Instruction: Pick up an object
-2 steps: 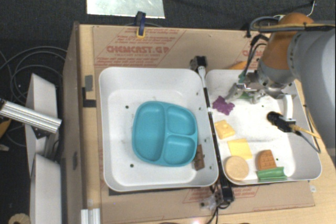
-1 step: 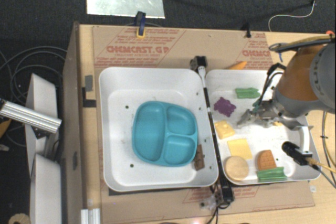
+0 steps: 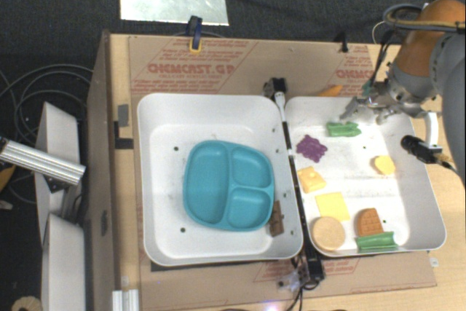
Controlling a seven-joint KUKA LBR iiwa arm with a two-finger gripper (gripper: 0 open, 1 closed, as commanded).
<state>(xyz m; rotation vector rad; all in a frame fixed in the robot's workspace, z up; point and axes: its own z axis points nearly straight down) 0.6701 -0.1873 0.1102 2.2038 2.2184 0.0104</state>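
The gripper (image 3: 362, 110) hangs at the far end of the right bin (image 3: 429, 218), its 2 metal fingers splayed apart and tilted down toward a green piece (image 3: 343, 130) that lies just below and to the left of the tips. Nothing sits between the fingers, and whether the nearer tip grazes the green piece or hovers just above it is too fine to tell. This looks like the approach step of the pick, with the grasp itself not yet made: the fingers stand open and the most likely target is the green piece right beside them. The next move calls for centring the open fingers over that piece, lowering until they straddle its narrow width, and then closing; it lies flat and low on the bin floor, so the tips probably need to come almost to the floor to catch it. Outward from the green piece, a purple piece (image 3: 312, 148) lies near it toward the divider, a small yellow lump (image 3: 384, 165) sits nearer the camera on the other side, and a yellow wedge (image 3: 311, 179) and a yellow square (image 3: 331, 205) follow further forward. At the near end of that bin rest a tan disc (image 3: 328, 232), an orange waffle (image 3: 368, 221) and a second green piece (image 3: 376, 242). Well away from the green piece, the left bin (image 3: 164, 156) holds a blue divided plate (image 3: 228, 186).
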